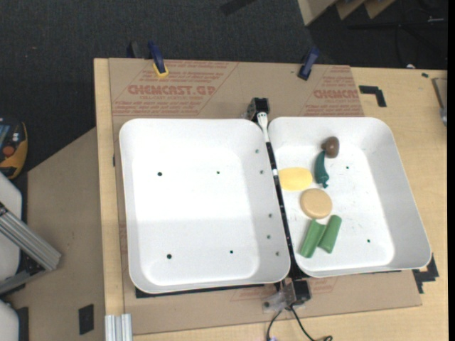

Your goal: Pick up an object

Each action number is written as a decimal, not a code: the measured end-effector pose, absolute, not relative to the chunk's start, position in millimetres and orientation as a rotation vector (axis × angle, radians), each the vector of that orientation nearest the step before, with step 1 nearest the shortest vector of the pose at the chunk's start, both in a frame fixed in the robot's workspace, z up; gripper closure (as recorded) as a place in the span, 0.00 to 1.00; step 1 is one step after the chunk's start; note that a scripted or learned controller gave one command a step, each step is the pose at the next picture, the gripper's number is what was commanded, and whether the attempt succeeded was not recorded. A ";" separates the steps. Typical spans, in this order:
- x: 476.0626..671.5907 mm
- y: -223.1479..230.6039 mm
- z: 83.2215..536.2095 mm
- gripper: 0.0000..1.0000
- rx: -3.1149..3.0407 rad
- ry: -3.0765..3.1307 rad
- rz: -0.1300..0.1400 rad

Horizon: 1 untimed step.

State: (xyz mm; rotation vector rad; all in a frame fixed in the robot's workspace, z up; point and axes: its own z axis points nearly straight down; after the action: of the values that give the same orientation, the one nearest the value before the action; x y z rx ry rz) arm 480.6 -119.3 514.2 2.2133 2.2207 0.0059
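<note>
You will find the yellow block (295,178), tan disc (316,204), green cylinders (319,236), teal piece (321,169) and brown ball (330,146) clustered in the right bin (373,190); the claw's state cannot be told.

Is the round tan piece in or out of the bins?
In: the round tan piece lies inside the right bin.

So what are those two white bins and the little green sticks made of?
The left bin and right bin look like thin moulded plastic: matt white, with rounded corners and raised rims. The two green sticks look like plastic or foam: even colour, dull surface, blunt ends. The view cannot settle which.
</note>
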 end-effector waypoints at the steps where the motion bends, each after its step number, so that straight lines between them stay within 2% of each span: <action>1: 481.0 -121.0 511.9 0.00 2.219 2.220 0.002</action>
State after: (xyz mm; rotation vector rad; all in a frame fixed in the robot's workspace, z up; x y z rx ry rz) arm 481.0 -121.0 511.9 2.2192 2.2200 0.0018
